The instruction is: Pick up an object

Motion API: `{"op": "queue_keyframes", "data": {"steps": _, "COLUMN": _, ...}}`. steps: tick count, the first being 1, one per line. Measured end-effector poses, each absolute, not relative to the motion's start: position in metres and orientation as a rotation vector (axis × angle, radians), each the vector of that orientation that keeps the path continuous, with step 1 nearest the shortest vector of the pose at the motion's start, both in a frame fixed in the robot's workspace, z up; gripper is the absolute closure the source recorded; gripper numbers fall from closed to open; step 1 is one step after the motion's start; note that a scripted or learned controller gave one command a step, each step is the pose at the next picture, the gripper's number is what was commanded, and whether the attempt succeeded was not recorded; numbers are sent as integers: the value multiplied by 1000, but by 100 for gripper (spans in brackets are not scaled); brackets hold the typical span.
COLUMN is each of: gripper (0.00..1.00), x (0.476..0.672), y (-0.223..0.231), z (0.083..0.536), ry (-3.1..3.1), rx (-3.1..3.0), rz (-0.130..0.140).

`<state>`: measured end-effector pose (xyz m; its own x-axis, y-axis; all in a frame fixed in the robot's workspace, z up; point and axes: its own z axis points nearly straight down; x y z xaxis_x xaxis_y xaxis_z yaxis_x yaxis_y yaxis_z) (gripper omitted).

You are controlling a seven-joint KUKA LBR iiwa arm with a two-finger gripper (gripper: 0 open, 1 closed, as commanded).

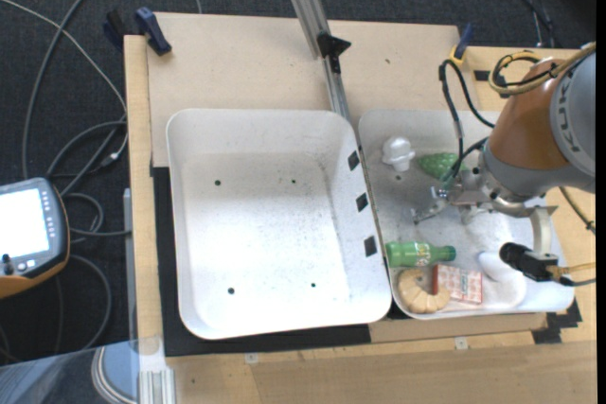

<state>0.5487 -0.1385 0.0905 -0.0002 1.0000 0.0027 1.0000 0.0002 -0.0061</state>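
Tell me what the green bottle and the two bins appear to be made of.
Green bottle: likely translucent plastic, glossy, with a white cap. Left bin and right bin: probably moulded plastic, matt white with fine dark speckling and rounded corners; the look cannot rule out coated metal.

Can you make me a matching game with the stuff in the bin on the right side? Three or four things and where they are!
Things:
1. green bottle
2. white knob-shaped piece
3. round tan cookie-like thing
4. gripper

Places:
A. front corner of the right bin, next to the red and white packet
B. near the back of the bin
C. lying on its side by the wall between the bins
D. over the middle of the bin

Pairs: 1-C, 2-B, 3-A, 4-D
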Motion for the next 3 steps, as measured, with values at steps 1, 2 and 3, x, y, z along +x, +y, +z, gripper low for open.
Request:
{"op": "queue_keyframes", "data": {"steps": 1, "gripper": 100, "x": 550, "y": -138, "z": 104, "ry": -2221, "rx": -2220, "rz": -3}}
{"op": "queue_keyframes", "data": {"steps": 2, "gripper": 100, "x": 558, "y": -142, "z": 166, "ry": -2228, "rx": -2225, "rz": -7}}
{"op": "queue_keyframes", "data": {"steps": 3, "gripper": 100, "x": 557, "y": -148, "z": 212, "ry": -2226, "rx": -2225, "rz": -6}}
